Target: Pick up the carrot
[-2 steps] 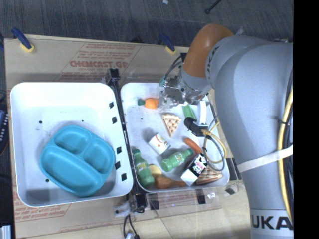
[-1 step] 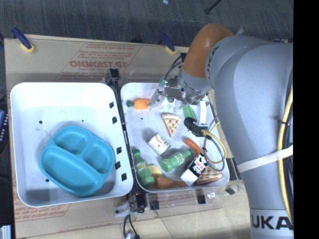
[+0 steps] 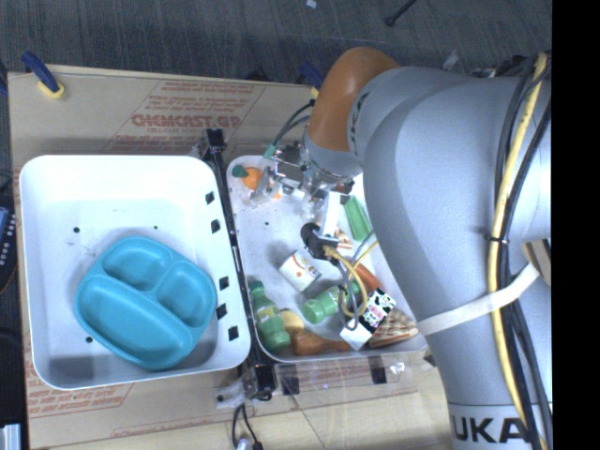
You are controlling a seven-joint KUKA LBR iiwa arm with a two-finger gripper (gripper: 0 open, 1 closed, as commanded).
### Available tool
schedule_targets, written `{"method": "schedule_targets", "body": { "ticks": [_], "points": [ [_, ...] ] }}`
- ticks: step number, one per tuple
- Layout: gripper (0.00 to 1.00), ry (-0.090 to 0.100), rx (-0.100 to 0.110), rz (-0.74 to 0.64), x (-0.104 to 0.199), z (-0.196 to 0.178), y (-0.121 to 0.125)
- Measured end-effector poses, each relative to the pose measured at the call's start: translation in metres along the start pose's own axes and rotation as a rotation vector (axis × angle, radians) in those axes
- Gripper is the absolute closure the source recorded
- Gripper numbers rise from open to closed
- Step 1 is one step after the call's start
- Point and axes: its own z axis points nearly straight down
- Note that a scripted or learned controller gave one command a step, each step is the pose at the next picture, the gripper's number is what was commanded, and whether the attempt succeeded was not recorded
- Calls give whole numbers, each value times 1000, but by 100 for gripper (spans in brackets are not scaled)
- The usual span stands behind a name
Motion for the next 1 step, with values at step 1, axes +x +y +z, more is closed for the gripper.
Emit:
{"method": "schedule_targets", "body": {
  "ticks": [1],
  "points": [
    [0,-2,17,571,-9,3,-1]
  ]
}}
